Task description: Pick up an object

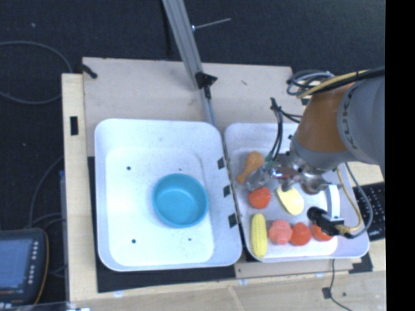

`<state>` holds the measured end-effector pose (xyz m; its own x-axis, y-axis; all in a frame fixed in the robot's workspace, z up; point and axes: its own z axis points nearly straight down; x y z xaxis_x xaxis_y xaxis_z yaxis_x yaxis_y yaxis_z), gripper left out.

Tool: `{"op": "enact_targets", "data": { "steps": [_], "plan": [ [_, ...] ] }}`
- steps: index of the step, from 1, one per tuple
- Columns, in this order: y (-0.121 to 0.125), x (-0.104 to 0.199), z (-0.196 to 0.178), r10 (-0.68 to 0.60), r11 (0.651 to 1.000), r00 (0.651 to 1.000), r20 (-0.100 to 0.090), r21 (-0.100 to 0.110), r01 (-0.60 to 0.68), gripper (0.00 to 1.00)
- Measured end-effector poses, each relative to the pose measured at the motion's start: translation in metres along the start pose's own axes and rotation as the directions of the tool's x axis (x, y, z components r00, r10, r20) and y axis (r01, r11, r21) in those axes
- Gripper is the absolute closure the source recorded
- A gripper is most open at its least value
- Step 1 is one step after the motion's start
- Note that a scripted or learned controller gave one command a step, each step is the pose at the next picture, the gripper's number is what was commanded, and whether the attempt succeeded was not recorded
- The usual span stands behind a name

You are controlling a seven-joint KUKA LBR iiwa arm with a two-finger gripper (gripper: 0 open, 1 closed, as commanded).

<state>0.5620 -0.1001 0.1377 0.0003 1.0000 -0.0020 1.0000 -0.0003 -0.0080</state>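
We see the gripper (275,173) low in the right bin (235,141), cannot tell its state, and judge the red tomato (260,197) just below it a light, smooth, rounded toy, best pinched across its widest middle.

The 2 bins (123,173) look like smooth white plastic with a faint sheen. The blue bowl (180,199) is matt plastic. The table (149,89) is bare pale wood, matt. The corn cob (259,234) and red tomato (260,197) look like smooth moulded plastic. The slanted pole (185,37) is brushed metal.
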Motion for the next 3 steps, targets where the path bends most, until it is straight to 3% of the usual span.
{"op": "enact_targets", "data": {
  "steps": [1, 2, 3],
  "plan": [
    [0.000, -0.002, 0.040, 0.001, 1.000, 1.000, 0.000, -0.006, -0.001, 0.00],
    [0.002, -0.001, 0.025, 0.009, 1.000, 1.000, -0.004, -0.012, -0.009, 1.00],
    [0.003, -0.001, -0.020, 0.004, 1.000, 1.000, -0.004, -0.012, -0.004, 1.00]
  ]
}}
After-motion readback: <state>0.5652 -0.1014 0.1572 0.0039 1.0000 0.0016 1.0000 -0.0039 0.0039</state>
